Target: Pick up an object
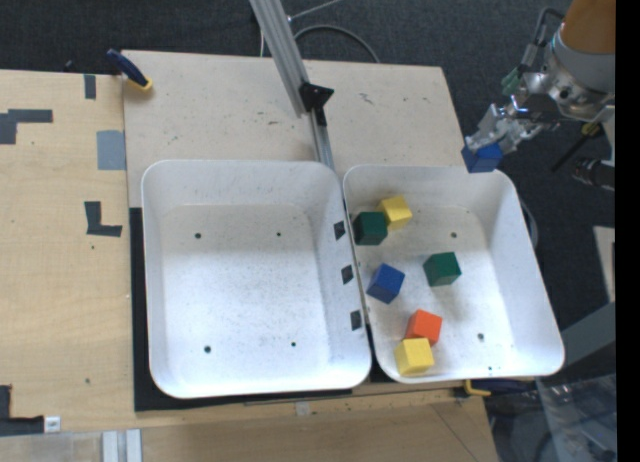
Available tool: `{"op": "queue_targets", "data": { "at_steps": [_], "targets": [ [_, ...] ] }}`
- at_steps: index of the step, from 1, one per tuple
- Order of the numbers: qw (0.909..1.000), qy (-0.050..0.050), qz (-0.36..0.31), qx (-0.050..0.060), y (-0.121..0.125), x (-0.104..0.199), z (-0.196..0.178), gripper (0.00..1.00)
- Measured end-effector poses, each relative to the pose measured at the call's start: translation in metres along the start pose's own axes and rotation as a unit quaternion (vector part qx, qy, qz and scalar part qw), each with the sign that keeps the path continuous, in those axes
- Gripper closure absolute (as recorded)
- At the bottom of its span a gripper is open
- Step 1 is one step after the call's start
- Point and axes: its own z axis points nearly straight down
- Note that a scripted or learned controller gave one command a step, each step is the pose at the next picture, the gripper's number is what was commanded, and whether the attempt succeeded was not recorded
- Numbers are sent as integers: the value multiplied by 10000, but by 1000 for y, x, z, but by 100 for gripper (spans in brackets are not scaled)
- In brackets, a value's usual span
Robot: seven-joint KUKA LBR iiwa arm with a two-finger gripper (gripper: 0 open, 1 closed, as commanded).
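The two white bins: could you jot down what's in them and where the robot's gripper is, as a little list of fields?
left bin: no blocks visible
right bin: six blocks
blocks: yellow block touching a dark green block; blue block; green block; orange block beside a second yellow block
gripper: above the right bin's far right corner
at the gripper: a blue block, apparently held at its tip

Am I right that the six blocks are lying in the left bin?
Not quite: the camera view shows the six blocks, among them the orange block and blue block, lying in the right bin, not the left bin.
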Motion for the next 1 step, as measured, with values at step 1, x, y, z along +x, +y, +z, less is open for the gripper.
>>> {"op": "queue_targets", "data": {
  "at_steps": [1],
  "targets": [
    [10000, 12, -20, 34, 7, 53, 5, 100]
  ]
}}
